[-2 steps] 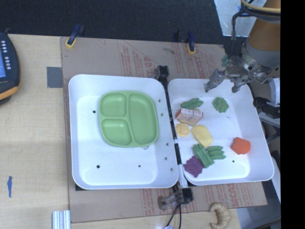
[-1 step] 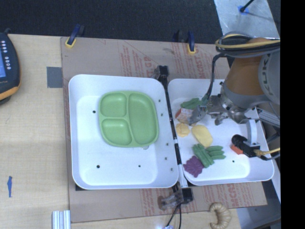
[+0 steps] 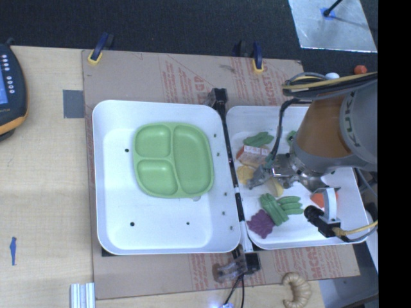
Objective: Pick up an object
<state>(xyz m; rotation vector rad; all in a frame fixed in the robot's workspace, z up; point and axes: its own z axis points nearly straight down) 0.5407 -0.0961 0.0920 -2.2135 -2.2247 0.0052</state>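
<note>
My gripper [image 3: 262, 176] reaches down into the right bin [image 3: 359, 191], among several toy foods on its left side. It hovers over or touches yellow pieces [image 3: 244, 172], and I cannot tell which. A red-and-white box [image 3: 254, 151] and a green leafy piece [image 3: 259, 138] lie just behind it. In front of it lie a green pea pod [image 3: 280, 206] and purple grapes [image 3: 260, 223]. An orange piece [image 3: 317, 199] peeks out from under the wrist. The arm's orange band [image 3: 321, 130] hides the back right of the bin.
The left bin [image 3: 115, 217] holds a green divided plate [image 3: 173, 159]. A black divider bar [image 3: 228, 165] runs between the bins. Clamps [image 3: 257, 59] sit at the cardboard's far edge. A controller [image 3: 9, 85] lies at the far left, and a tan curled object [image 3: 297, 289] lies in front of the right bin.
</note>
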